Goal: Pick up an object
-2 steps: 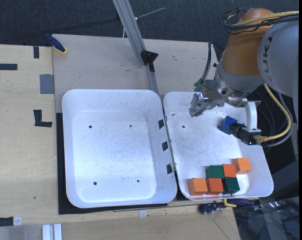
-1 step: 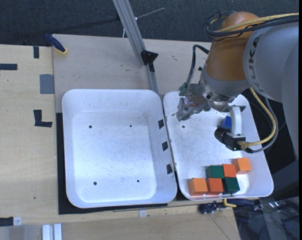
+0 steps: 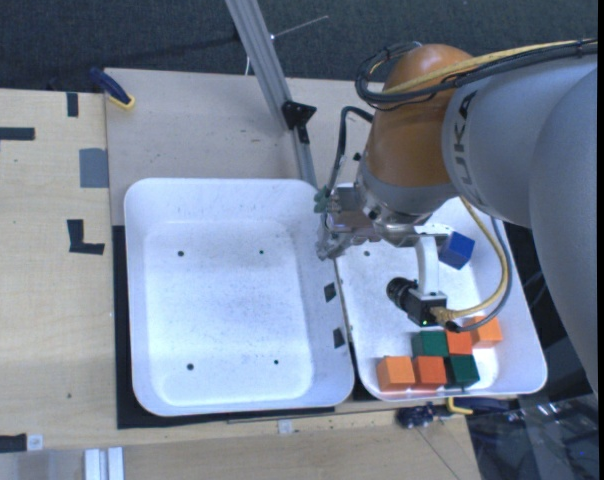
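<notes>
Toward lower right of the gripper (image 3: 334, 236), whose state I cannot tell, lie the blocks (image 3: 432, 360) in the right bin (image 3: 527, 363).

**Colours on the bench**

Both bins white: left bin (image 3: 222, 298) speckled with fine dark flecks, right bin (image 3: 517, 363) plain. Blue block (image 3: 456, 250). Orange blocks (image 3: 395, 372), (image 3: 431, 370), (image 3: 460, 343), (image 3: 489, 331). Dark green blocks (image 3: 431, 343), (image 3: 464, 369). Arm (image 3: 542, 128) grey, orange band (image 3: 412, 118). Bench (image 3: 42, 298) pale wood with black and grey tape marks.
</notes>
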You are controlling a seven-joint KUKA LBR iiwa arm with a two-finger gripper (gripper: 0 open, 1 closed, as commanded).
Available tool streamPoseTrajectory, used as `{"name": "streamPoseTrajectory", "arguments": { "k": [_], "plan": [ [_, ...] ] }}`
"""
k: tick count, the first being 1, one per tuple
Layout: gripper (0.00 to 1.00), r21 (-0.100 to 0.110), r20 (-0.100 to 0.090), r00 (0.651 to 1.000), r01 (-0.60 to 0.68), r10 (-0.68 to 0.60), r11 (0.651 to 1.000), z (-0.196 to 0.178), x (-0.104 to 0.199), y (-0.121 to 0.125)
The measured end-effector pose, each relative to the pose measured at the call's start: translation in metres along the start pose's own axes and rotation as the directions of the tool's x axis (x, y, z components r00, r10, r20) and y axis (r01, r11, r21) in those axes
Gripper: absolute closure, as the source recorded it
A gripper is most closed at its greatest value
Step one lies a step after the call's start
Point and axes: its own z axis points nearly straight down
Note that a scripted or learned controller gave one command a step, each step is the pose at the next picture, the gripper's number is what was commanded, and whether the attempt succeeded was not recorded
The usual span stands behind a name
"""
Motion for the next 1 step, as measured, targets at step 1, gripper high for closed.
{"name": "streamPoseTrajectory", "arguments": {
  "k": [1],
  "plan": [
    [1.0,0.0,0.001,1.0,0.0,0.0,1.0,0.0122,0.0508,-0.0152]
  ]
}}
